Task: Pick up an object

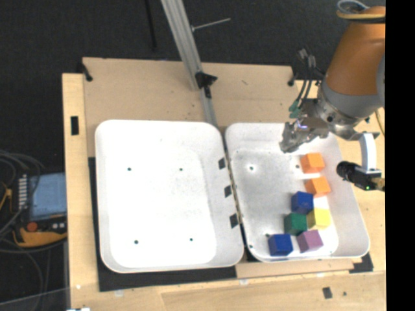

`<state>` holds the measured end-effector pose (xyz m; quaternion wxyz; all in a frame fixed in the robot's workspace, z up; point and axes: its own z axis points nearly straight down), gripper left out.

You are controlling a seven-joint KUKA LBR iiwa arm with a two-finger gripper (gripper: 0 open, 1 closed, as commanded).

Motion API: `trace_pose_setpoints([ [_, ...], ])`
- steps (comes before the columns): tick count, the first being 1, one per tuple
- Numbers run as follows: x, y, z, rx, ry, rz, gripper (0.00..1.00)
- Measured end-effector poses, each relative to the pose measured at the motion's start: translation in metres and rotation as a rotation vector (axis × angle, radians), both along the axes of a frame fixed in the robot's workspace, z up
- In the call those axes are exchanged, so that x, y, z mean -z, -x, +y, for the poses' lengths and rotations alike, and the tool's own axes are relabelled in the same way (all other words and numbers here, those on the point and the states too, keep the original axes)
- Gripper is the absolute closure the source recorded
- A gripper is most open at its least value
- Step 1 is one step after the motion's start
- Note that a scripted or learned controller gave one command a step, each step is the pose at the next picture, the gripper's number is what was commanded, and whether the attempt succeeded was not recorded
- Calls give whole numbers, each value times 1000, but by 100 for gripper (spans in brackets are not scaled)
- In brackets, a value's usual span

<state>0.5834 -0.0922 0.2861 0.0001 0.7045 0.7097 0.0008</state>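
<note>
Small coloured blocks, among them an orange block [312, 162], cluster along the right bin's [259, 193] far-right side. The jaws [293, 137] hover just beside it, their state unclear. The bin's left half lies open.

Arm [353, 63] over right bin [259, 193] w/ coloured blocks [305, 216]; left bin [162, 193] alongside.

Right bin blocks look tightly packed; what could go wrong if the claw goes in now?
1. The blocks cluster closely: the blue block, green block and yellow block look touching, so the claw may nudge neighbours.
2. The purple block lies near the right bin wall, which may hamper access.
</note>
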Motion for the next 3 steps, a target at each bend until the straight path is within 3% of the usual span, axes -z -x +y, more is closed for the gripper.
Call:
trace_pose_setpoints([
  [2, 8, 8, 103, 0, 0, 2, 100],
  [3, 29, 27, 146, 1, 1, 3, 100],
])
